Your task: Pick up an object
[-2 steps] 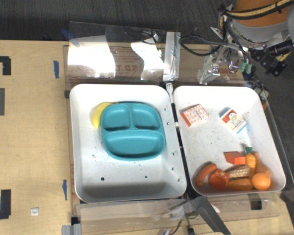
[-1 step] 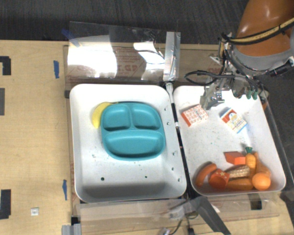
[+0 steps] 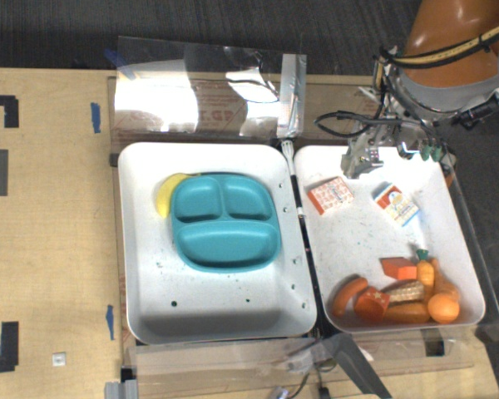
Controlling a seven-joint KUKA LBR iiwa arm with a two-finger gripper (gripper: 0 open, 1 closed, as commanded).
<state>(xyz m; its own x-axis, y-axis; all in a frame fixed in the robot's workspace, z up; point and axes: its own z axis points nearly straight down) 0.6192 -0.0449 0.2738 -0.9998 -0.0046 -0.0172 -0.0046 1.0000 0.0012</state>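
Near right corner: a heap of plastic toy food lies jumbled against the near wall of the right shallow white bin, with an orange ball-shaped fruit, a carrot with a green top, a reddish sausage-like piece and a red block touching one another. So crowded a heap would likely be awkward to grip one piece from.
Left bin: a teal three-compartment plastic plate lies face up in the middle of the left shallow white bin, partly covering a yellow rounded item at its far left edge. The broad plate probably suits two fingers poorly.
Middle of right bin: a small red-and-white square packet lies flat near the left wall; a small red, white and blue carton lies to its right, well apart from it. Both sit on bare floor, so either seems the easiest pick.
Gripper: the metal two-finger gripper hangs over the far left part of the right bin, just beyond the square packet, holding nothing; I cannot tell whether it is spread or pressed together.
Task stage: by my judgement, approach only; nothing is lifted.
Far edge: a clear plastic sheet lies beyond the left bin.
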